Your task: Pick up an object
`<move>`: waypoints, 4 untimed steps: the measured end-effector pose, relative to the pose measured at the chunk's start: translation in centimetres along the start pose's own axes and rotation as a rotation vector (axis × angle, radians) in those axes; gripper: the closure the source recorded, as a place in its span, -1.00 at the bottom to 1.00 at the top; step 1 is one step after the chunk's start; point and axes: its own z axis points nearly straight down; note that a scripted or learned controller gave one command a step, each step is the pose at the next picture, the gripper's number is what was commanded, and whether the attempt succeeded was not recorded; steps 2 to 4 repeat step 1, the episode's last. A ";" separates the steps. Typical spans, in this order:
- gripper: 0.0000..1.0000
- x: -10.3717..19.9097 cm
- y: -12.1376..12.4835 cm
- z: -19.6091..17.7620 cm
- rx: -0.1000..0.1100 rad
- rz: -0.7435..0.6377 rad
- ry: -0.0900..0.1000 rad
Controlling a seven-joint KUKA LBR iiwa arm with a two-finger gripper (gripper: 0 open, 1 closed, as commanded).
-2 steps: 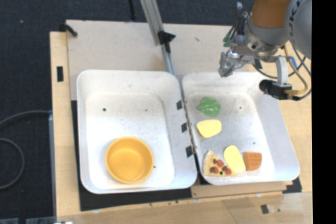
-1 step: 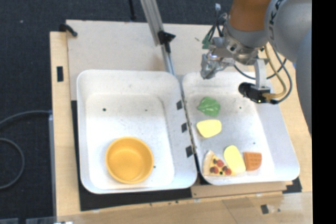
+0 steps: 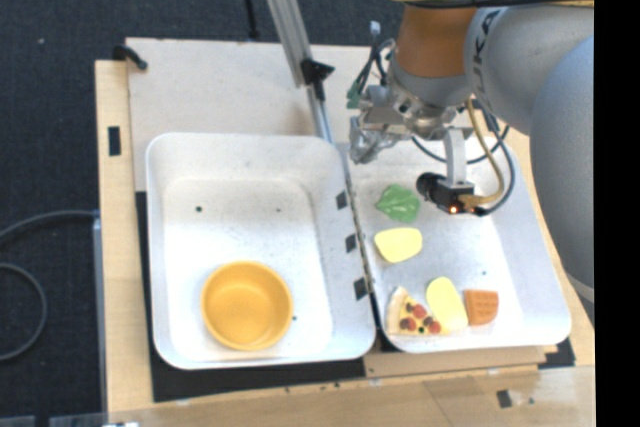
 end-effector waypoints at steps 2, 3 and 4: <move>1.00 4.1 -1.3 0.5 0.000 0.000 0.000; 1.00 4.1 -1.3 0.5 0.000 0.000 0.000; 1.00 4.1 -1.3 0.5 0.000 0.000 0.000</move>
